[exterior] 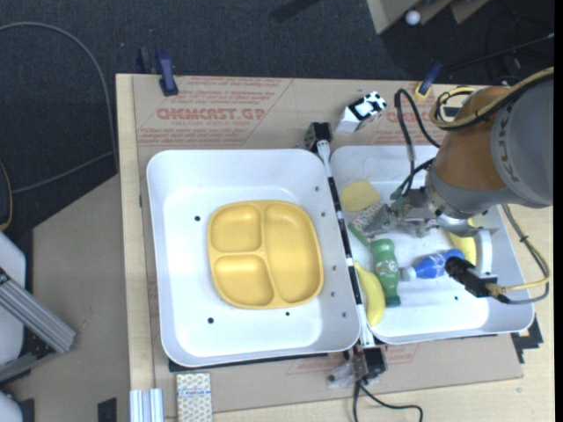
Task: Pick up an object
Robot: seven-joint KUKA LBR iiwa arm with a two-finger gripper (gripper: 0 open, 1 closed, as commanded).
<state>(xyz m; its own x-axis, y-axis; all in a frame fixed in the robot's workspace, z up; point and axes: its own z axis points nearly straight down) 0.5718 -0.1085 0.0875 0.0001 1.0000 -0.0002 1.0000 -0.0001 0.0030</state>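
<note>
Bench: cardboard-topped bench (220, 104) bearing two white bins.
Landmark: yellow divided plastic plate (264, 253) in left bin (176, 200).
Green bottle (384, 266): right of plate, in right bin (457, 319).
Gripper (378, 222): just above bottle; grip unclear.

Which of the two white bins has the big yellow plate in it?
The left bin. A yellow plate with three sections lies in its middle. The right bin, where the arm reaches, holds small things like a green bottle.
</note>
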